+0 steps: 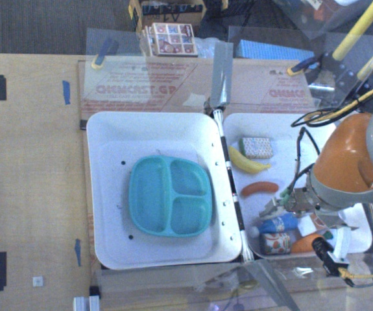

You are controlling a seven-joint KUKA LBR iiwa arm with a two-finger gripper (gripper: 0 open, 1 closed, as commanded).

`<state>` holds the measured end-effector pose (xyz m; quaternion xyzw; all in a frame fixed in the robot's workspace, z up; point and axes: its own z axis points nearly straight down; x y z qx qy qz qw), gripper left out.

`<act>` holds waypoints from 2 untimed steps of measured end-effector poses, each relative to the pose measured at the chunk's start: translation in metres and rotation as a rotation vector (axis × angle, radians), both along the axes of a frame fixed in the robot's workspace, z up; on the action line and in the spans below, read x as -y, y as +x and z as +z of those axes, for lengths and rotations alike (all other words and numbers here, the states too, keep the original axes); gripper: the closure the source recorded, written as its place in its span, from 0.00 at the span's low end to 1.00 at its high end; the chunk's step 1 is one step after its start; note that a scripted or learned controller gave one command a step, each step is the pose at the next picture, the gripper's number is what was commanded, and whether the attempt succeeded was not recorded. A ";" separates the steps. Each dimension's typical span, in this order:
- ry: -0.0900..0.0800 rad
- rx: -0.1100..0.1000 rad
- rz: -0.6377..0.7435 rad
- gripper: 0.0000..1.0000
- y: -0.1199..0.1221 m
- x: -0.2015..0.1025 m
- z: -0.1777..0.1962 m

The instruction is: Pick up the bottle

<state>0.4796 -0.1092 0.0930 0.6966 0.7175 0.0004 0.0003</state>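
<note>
Crowded along the right bin's (235, 125) front wall: bottle (280, 224) pressed against a can (276, 242) and an orange piece (306, 243), arm (348, 164) overhead. Open floor between banana (248, 163) and sausage (259, 188). Left bin (108, 135) blocked mid-floor by the teal tray (170, 196), free around its edges.

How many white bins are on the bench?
2. The left white bin holds a teal divided plate. The right white bin holds the banana and other small items.
</note>
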 end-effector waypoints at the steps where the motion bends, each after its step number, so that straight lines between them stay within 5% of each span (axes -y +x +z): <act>1: -0.001 0.003 -0.004 1.00 0.000 0.002 0.010; 2: -0.002 0.003 -0.004 0.00 0.000 0.002 0.010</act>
